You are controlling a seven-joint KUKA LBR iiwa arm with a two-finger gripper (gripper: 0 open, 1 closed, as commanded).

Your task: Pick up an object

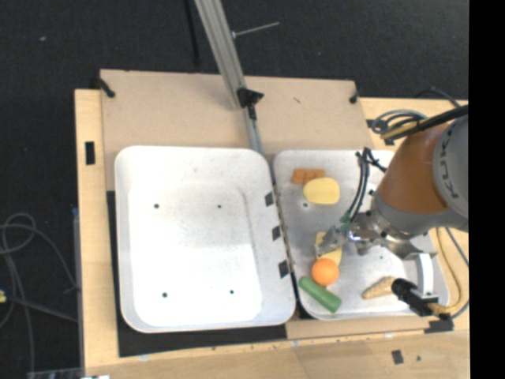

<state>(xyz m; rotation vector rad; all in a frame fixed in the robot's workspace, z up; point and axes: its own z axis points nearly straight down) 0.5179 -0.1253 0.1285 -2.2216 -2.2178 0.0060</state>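
Camera view, right bin [347, 164]: hand [335, 243] low at centre, grip state indiscernible, over a pale yellow wedge-shaped piece [330, 257] touching a small orange ball [324, 272], the likely pick; green cylinder [319, 294] just below.

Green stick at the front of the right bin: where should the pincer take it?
Probably across the middle of the green stick, from above. It lies flat and slanted, its upper-left end near the orange ball, so closing across the narrow width suits best.
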